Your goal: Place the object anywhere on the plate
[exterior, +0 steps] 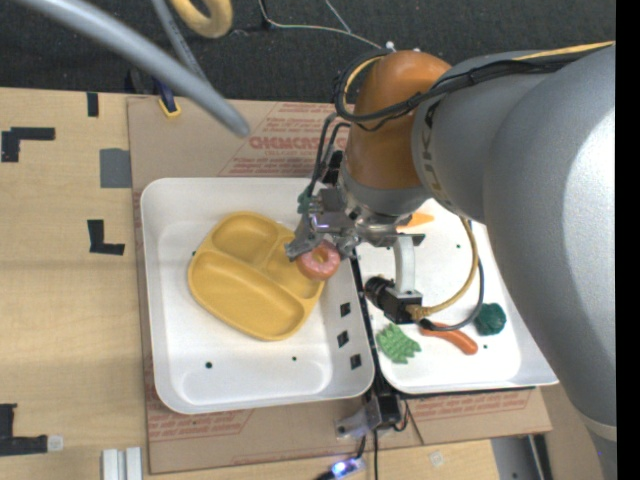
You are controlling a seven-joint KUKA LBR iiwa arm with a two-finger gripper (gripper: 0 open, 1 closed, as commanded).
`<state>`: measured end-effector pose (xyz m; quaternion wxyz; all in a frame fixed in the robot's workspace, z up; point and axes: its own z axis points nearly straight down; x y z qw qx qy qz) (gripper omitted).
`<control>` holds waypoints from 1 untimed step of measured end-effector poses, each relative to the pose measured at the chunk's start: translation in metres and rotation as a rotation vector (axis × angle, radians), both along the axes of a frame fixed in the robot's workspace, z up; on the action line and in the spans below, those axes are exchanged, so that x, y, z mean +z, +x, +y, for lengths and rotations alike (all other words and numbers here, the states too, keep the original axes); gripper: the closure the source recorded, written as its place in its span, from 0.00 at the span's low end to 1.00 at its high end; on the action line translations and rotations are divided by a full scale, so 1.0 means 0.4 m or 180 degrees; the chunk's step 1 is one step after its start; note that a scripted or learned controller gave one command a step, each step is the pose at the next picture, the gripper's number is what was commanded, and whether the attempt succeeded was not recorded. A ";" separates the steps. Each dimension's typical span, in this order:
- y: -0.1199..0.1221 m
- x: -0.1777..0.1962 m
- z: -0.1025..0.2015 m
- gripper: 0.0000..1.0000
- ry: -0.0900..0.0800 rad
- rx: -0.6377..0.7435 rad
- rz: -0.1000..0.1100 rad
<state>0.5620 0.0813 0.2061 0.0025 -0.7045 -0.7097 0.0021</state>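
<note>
Wooden bench, pale, marked with short black tape pieces, under a dark backdrop; a cardboard sheet with red printing lies beneath two shallow white bins set side by side. Left bin: holds one yellow divided plate, lying at a slant, its compartments bare. Right bin: holds a green leafy toy, an orange carrot-like piece and a dark green round piece, near one another along the bin's lower side. Grey arm with orange band enters from the right and reaches over the seam between the bins. Gripper: poised at the plate's right edge, with a small pink and red round object right at its tip; whether the fingers are closed on it cannot be told, as the wrist hardware hides them. Object position: over or just against the plate's right rim, above the nearest compartment; touching or hanging clear is not discernible. Progress, as judged: the object is brought to the plate, but release and a settled rest on it are not yet shown; what appears left is letting go and withdrawing. Cables loop over the right bin.
</note>
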 end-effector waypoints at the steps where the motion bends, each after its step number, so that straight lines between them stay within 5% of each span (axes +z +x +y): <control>1: -0.024 0.033 0.142 1.00 0.0000 0.0005 -0.0003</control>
